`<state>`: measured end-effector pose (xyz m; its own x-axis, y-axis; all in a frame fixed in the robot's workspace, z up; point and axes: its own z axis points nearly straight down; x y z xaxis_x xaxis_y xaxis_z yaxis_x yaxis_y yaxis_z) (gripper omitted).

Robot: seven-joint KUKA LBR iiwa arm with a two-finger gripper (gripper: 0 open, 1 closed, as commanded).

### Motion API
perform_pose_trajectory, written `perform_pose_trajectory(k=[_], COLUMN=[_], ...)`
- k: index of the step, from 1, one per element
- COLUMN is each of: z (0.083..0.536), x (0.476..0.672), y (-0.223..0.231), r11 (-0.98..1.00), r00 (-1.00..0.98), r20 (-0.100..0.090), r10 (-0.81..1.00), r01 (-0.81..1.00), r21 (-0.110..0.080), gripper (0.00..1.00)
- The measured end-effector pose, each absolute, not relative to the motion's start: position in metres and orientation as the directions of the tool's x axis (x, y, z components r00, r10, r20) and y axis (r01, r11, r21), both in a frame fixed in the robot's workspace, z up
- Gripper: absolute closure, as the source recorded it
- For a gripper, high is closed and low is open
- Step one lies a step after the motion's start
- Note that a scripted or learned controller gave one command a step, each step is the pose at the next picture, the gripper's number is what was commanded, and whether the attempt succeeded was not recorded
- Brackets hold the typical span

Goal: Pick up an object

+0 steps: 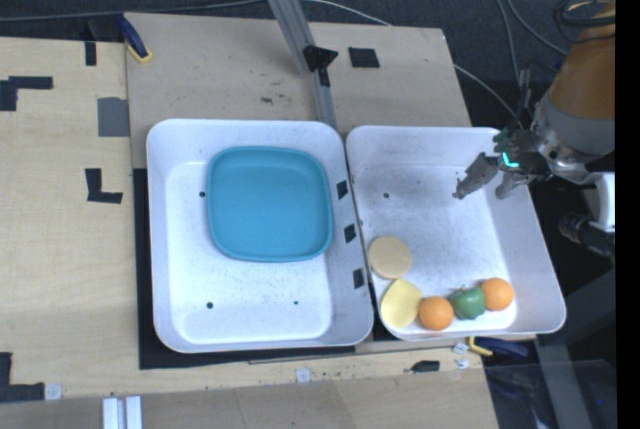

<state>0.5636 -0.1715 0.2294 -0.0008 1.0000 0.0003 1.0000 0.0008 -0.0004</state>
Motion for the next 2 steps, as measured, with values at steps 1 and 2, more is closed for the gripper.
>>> perform_pose_trajectory(k=[1,2], z=[0.229,0.167], x=[0.564,0.561], y=[-0.171,-0.175], r11=[0.001,0.000], r00=[-0.001,0.000], r20=[0.000,0.001], r10=[1.000,1.000], r01=[1.000,1.000], r21=[-0.001,-0.006], gripper=[0.00,0.00])
